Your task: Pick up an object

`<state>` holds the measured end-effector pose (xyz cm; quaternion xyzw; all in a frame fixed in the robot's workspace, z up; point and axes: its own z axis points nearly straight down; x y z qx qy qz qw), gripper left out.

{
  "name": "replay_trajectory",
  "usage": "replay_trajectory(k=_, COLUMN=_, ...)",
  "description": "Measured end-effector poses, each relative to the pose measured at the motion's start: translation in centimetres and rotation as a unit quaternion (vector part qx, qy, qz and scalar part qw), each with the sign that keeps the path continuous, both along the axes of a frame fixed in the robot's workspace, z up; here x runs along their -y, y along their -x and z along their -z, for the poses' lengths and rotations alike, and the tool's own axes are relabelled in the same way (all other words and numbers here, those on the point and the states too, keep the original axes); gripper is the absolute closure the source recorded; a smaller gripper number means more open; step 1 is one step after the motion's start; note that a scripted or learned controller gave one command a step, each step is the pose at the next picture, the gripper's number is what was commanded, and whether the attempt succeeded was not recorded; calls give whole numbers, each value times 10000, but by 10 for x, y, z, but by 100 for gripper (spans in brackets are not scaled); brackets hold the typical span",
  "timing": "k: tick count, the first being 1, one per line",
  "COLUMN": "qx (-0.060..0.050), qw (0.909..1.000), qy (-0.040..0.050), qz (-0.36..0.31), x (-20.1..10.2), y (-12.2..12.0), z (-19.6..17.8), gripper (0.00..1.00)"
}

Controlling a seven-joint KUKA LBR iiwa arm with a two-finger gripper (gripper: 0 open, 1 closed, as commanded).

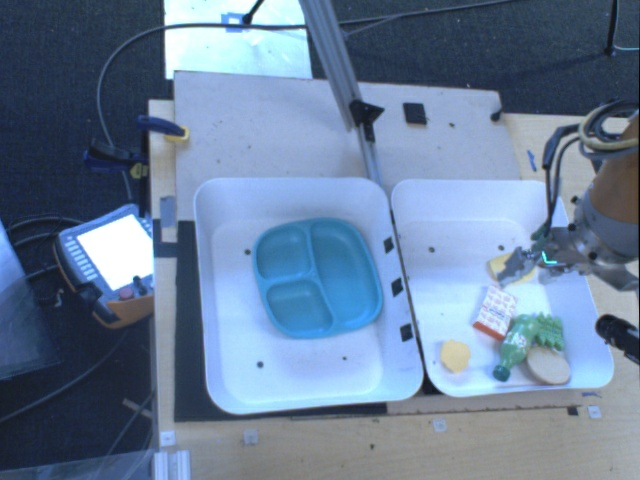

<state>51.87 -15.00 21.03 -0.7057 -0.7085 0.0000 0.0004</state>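
The right bin [440, 218] holds several small objects. A yellow piece [498, 265] lies near its right side, and my gripper [524, 262] hangs just to the right of it, touching or nearly touching it. Below them lies a red and white box [494, 312]. A green bottle [518, 340] lies tilted beside a tan round piece [548, 367] in the front right corner. A small yellow wedge [456, 355] sits near the front wall.
The left bin [225, 268] holds a blue divided plate [318, 276]. A slanted metal pole [335, 48] crosses the board behind the bins. A handheld pendant [108, 263] rests off the bench at the left. Cables hang by the arm's wrist [610, 208].
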Motion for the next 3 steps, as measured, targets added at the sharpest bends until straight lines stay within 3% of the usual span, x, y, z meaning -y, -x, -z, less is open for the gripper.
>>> replay_trajectory(k=1, qx=11, qw=10000, qy=2, qz=-2, x=0, y=-1, z=-1, gripper=0)
replay_trajectory(k=3, qx=-9, qw=10000, qy=-3, qz=17, x=0, y=3, z=102, gripper=0)
